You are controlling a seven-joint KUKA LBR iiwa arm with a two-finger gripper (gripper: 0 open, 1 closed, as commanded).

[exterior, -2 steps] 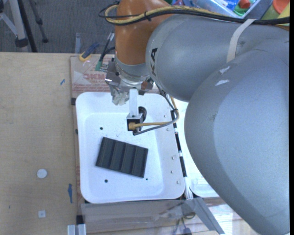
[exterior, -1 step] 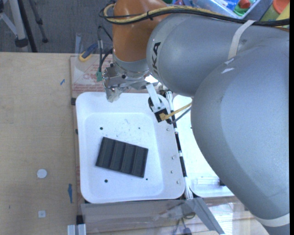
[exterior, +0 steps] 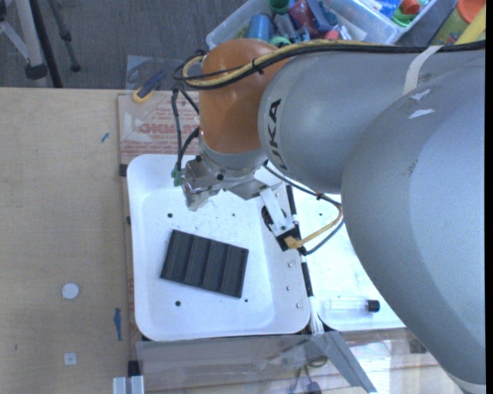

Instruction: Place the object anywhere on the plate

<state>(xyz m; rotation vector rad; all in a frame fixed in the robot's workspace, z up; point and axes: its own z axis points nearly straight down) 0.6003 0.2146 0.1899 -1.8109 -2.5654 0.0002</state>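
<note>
A dark grey ribbed plate [exterior: 205, 264] lies flat in the left white bin [exterior: 154, 319], a little turned. My gripper [exterior: 197, 197] hangs over the far part of that bin, just above and behind the plate's far left corner; I see nothing held in it. A small clear tube with a black cap [exterior: 350, 306] lies on its side at the near edge of the right bin [exterior: 331, 277], close to the divider between the bins. The arm's grey body and orange band cover most of the right bin.
Bare wooden bench spreads to the left of the bins. A printed plastic bag [exterior: 158, 123] lies behind the left bin. A clear box of colourful items [exterior: 323, 19] stands at the back.
</note>
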